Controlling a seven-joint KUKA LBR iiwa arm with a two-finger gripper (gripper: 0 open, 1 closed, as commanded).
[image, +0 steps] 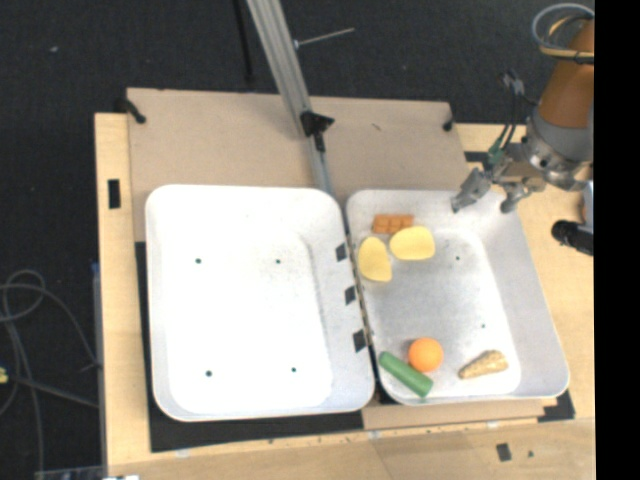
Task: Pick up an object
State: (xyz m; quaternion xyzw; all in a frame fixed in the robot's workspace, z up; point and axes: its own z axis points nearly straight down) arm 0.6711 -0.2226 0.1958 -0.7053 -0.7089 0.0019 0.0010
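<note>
Objects lie in the right bin [520, 298] — yellow pieces [395, 250] at ten o'clock, orange ball [426, 354] at six — while the fingers [467, 194], apart and holding nothing, hover at one o'clock — a descent there would likely close on bare floor.

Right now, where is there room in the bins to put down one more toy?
The left bin has a wide bare floor. In the right bin, a bare patch lies between the yellow pieces and the orange ball. Its near edge is crowded: green stick, ball, tan wedge.
</note>
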